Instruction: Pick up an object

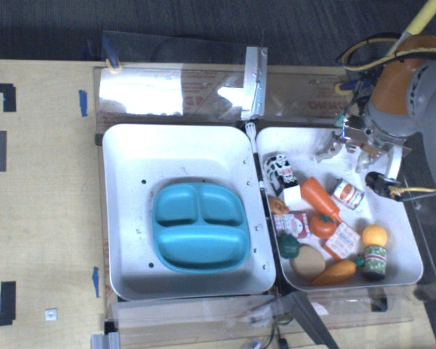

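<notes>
**A:** Camera view first: where was the gripper [349, 150]?

**B:** At the far edge of the right bin [414, 267], hanging over bare floor near its far right corner. Whether it was spread or pressed together, I could not tell; nothing showed between its fingers.

**A:** And what could it take?

**B:** The toy food was crowded toward the bin's near edge. Nearest the gripper lay the small can [348, 194], just beside the orange carrot [320, 198].

**A:** How would they handle?

**B:** I judged both light, stiff and smooth. The can might roll; gripping across the carrot's thick middle looked safer.
</notes>
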{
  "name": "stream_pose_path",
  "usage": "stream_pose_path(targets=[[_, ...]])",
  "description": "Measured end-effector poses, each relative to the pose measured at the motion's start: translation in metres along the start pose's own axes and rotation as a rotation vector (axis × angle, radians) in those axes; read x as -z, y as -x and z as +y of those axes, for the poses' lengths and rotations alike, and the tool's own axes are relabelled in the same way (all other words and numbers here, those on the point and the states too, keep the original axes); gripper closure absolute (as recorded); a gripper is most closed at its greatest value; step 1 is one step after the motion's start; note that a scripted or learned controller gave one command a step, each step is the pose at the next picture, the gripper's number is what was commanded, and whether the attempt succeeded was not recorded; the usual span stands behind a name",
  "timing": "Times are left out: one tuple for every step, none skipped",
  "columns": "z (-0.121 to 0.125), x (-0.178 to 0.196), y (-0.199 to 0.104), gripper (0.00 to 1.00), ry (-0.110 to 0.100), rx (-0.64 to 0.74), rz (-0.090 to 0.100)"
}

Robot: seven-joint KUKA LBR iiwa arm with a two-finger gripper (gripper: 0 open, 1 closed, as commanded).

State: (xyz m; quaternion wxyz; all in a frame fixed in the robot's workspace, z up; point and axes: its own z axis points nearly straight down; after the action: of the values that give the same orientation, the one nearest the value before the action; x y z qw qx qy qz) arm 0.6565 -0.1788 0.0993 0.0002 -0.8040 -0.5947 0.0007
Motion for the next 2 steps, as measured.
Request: stream_pose_path(targets=[[-0.066, -0.014, 0.027, 0.0, 0.0, -0.128, 0.004], [-0.1, -0.013, -0.002, 0.0, 0.006, -0.225, 0.002]])
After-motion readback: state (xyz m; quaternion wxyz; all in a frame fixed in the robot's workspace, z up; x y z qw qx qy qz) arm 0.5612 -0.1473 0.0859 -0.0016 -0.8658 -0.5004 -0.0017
